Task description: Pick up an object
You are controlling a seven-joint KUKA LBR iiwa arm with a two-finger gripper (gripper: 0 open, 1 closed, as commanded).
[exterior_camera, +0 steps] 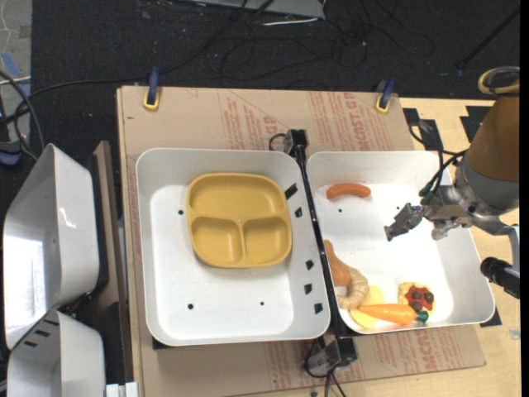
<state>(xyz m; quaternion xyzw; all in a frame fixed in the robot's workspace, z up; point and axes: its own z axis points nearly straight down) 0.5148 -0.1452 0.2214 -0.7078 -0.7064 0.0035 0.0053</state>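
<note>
Sausage (348, 191), the small orange-red one, lies by itself near the far side of the right bin (463, 265), its long axis running roughly side to side across the bin floor. It looks to me like the easiest thing to pick, with bare white floor all round it. The pincer (402, 222) hangs over the middle of that same bin, reaching in from the right, so the sausage sits ahead of it toward the divider and a little farther back. From where I stand I cannot tell whether its tips are apart or together; they read as one dark cluster, and nothing shows between them.

Nearer the front edge the other pieces crowd together: a carrot (387, 312) lying lengthwise along the front wall, a pale curled piece (349, 281) touching the divider side, and a small red-and-yellow toy (417, 295) just beside the carrot's tip. I'd judge those harder, since walls and neighbours leave little room for the tips to straddle them.

The left bin (165, 304) holds a yellow divided tray (240, 219), well apart from the arm. Both bins rest on the cardboard-covered worktop (215, 118).
</note>
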